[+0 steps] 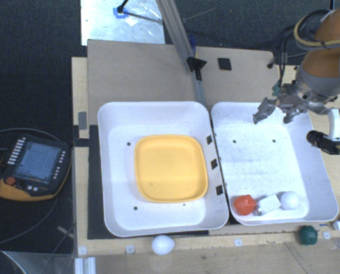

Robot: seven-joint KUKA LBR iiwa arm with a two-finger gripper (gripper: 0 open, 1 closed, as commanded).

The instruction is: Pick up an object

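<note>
A yellow square plate (171,168) lies in the left bin (115,153). In the right bin (261,153), near its front edge, sit a red-orange ball (244,205), a small white block (268,204) and a white ball (289,200), close together. My gripper (275,112) hangs over the far edge of the right bin, its two dark fingers spread apart with nothing between them. It is well away from the objects at the front.
A white egg-shaped object (163,245) and a dark green ball (307,234) lie on the bench in front of the bins. A teach pendant (31,167) rests at the left. A grey pole (178,24) slants in from the top.
</note>
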